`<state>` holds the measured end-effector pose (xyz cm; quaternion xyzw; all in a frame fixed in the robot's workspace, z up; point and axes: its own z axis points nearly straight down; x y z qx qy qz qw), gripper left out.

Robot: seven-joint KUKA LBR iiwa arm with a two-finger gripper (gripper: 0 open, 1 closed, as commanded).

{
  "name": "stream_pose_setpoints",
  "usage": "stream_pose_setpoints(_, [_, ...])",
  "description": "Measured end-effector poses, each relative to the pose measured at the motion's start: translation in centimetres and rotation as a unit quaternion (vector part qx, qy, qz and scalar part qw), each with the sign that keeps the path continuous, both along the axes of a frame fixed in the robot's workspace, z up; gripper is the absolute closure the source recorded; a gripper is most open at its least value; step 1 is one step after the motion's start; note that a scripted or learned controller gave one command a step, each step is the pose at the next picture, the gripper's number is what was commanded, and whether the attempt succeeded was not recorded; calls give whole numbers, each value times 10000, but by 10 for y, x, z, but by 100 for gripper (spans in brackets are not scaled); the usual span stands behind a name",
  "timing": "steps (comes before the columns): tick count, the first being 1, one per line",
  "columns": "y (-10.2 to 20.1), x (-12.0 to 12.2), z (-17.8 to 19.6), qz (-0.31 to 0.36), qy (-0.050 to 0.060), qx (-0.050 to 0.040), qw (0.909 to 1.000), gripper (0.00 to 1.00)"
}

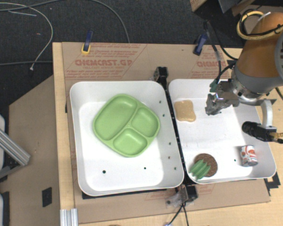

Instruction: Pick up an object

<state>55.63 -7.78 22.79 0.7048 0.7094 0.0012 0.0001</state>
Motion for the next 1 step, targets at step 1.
stream_pose_setpoints(1, [52,24,7,3,-7,2,10000,100])
